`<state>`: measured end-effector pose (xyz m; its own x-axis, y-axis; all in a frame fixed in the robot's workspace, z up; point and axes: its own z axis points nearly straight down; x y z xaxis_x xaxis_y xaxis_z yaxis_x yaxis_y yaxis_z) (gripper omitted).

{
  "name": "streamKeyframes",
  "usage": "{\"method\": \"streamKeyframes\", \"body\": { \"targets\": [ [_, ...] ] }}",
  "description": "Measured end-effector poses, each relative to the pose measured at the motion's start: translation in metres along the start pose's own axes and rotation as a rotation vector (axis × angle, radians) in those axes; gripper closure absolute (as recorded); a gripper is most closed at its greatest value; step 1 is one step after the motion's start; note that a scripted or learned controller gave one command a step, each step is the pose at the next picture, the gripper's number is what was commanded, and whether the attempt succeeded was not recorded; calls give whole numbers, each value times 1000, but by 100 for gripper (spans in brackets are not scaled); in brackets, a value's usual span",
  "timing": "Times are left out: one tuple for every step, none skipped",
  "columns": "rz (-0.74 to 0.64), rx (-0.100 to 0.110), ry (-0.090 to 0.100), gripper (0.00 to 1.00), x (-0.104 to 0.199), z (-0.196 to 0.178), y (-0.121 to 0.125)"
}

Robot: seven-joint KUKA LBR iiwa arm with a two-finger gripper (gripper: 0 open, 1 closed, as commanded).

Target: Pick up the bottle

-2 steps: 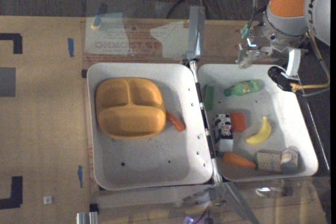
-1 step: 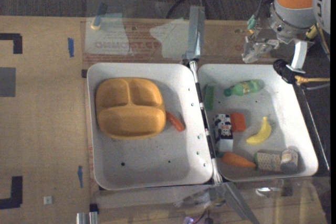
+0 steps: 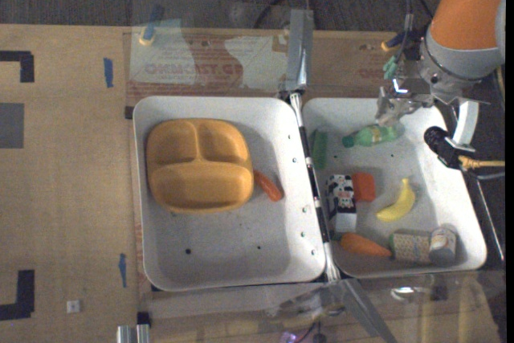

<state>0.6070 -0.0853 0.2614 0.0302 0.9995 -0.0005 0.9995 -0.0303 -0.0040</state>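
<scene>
Seen from the fixed overhead camera, a grey robot arm [image 3: 470,20] with a broad orange band reaches in from the right edge over the upper part of the right bin [image 3: 470,253]. Its gripper [image 3: 393,104] points down at the far end of a green bottle [image 3: 371,136], which lies on its side near the bin's back wall, its neck toward the divider between the bins. The metal fingers sit right at the bottle's end, but whether they are clenched on it or released cannot be told from this angle.

Other items share the right bin. A dark green piece [image 3: 320,149] lies against the left wall just beside the bottle's neck. Toward the middle sit a black-and-white cow-print carton [image 3: 343,195] and, touching its right side, a small orange block [image 3: 365,187]. A yellow banana [image 3: 399,202] lies to the right of them. Along the front wall rest an orange carrot [image 3: 364,245], a speckled tan sponge [image 3: 410,246] and a grey object [image 3: 442,243], side by side.

The left bin [image 3: 225,261] holds a yellow sectioned tray [image 3: 198,164] turned upside down, with a small orange carrot-like piece [image 3: 269,186] touching its right edge. Both bins stand on a brown bench [image 3: 64,173] marked with blue tape.
</scene>
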Motion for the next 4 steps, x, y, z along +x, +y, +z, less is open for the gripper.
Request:
{"method": "streamKeyframes", "body": {
  "targets": [
    [92,-3,-1,100,50,-26,-7],
    [181,2,0,100,30,-23,-93],
    [472,0,-1,100,52,-24,-96],
    [471,4,-4,100,52,-31,-94]
  ]
}}
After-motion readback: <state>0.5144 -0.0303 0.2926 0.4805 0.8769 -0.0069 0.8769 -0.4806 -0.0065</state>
